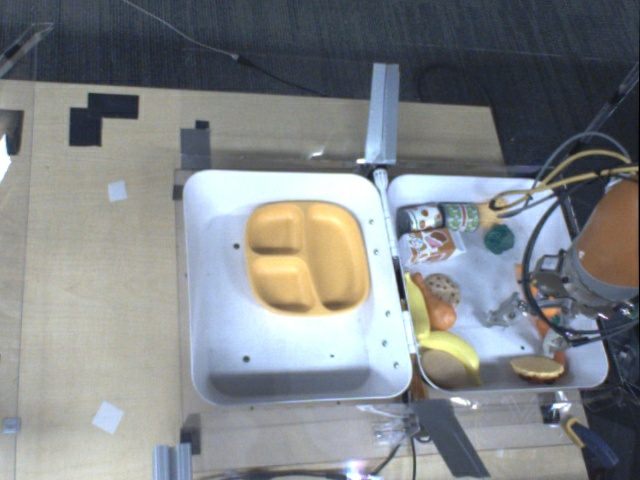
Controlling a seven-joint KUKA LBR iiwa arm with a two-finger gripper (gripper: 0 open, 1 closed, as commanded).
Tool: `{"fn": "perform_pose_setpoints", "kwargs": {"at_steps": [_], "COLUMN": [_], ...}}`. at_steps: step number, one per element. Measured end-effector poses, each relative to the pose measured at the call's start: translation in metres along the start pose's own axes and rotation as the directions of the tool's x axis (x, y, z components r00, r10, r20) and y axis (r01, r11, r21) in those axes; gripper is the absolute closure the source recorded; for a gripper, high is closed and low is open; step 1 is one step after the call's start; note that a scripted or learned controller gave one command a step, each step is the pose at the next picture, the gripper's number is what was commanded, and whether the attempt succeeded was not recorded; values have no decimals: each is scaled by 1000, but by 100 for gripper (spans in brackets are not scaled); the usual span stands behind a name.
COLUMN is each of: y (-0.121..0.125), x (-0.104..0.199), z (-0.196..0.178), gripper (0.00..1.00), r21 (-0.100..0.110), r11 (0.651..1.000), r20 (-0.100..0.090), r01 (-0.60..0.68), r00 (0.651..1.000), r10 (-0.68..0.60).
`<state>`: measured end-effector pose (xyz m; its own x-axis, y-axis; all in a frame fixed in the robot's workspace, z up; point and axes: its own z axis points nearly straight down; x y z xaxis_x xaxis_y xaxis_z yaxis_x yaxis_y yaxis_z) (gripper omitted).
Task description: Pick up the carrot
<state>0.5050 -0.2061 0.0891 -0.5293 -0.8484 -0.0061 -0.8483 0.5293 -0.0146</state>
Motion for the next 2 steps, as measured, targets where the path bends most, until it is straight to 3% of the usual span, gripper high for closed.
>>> {"fn": "perform_pose_setpoints", "kwargs": {"at_steps": [1, 2], "y": [-3, -14], "x": [-3, -14], "z": [-14, -108], "gripper": [100, 100], "r21": [10, -2], "r11": [1000, 967], "r20": [5, -1], "r01": [-2, -255], "r00": [1000, 967], "r10": [2, 255]}}
